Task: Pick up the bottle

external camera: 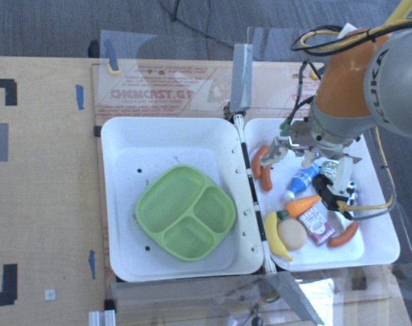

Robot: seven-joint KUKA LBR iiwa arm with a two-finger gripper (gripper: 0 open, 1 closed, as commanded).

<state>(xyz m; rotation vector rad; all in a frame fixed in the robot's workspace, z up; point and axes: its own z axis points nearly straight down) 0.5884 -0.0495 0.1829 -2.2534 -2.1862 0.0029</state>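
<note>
The bottle (303,180), small with a blue label and white ends, lies tilted in the right bin (379,246). It rests between a red sausage (261,166) on its left and an orange carrot (303,206) just below it. My gripper (292,157) hangs over the upper part of the right bin, just above and slightly left of the bottle. It is open, with nothing between its fingers. The grey and orange arm covers the bin's upper right corner.
The right bin also holds a banana (273,234), a pale round bun (292,236), a purple packet (318,224) and a second sausage (344,234). A green divided plate (185,212) lies in the left bin (117,141). A raised divider (250,195) separates the bins.
</note>
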